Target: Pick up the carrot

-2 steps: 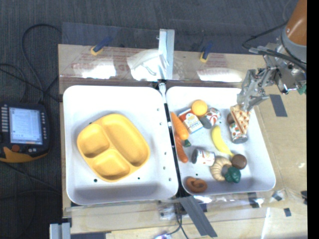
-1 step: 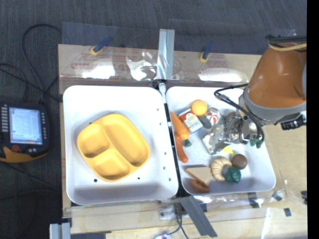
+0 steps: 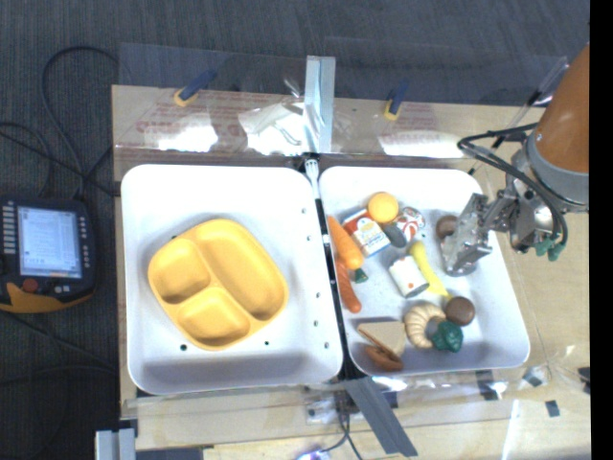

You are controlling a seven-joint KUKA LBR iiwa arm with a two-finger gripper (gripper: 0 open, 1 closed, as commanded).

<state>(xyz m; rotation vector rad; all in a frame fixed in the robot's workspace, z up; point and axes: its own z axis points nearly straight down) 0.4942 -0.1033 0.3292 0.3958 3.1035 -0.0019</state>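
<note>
The carrot point(image 3: 346, 251) is orange with a small green stalk end. It lies lengthwise along the left wall of the right bin point(image 3: 498, 348), beside the divider. My gripper point(image 3: 464, 253) hangs over the right side of that bin, well to the right of the carrot, with nothing between its fingers point(image 3: 471, 220). The grey arm with its orange band point(image 3: 570, 113) comes in from the right edge.
The right bin also holds an orange ball point(image 3: 382, 206), a red-and-white carton point(image 3: 368, 234), a yellow-and-white piece point(image 3: 414, 271), a croissant-like pastry point(image 3: 422, 322), brown round items point(image 3: 460, 310) and a dark green piece point(image 3: 446, 337). A yellow divided tray point(image 3: 216, 281) sits in the left bin point(image 3: 144, 353).
</note>
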